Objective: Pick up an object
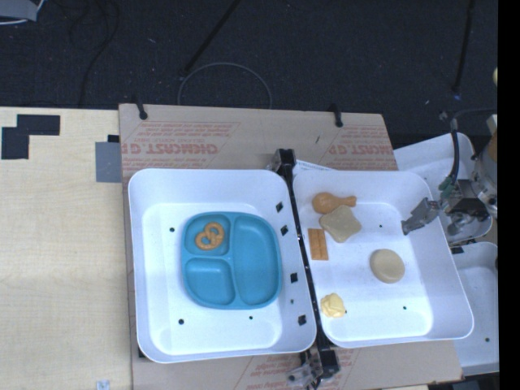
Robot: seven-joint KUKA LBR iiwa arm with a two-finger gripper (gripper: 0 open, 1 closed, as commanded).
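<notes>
Closest to the lens: yellow lumpy piece (332, 305), low in the right bin (422, 319). Up at that bin's right rim, jaws (420, 215), tips pointing into the bin, spread or pressed together impossible to tell. Nearest candidate: round beige bun (387, 266), just below and inward of the jaws, no long axis to line up with. Farther inward: tan slice (340, 224), drumstick (333, 202), orange wafer (318, 244). Well beyond, blue tray (231, 260) with pretzel (210, 236).

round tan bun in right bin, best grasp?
Take the round bun across its middle from straight above. It lies flat and apart from the other food, with bare bin floor all round, so either finger likely fits beside it.
</notes>
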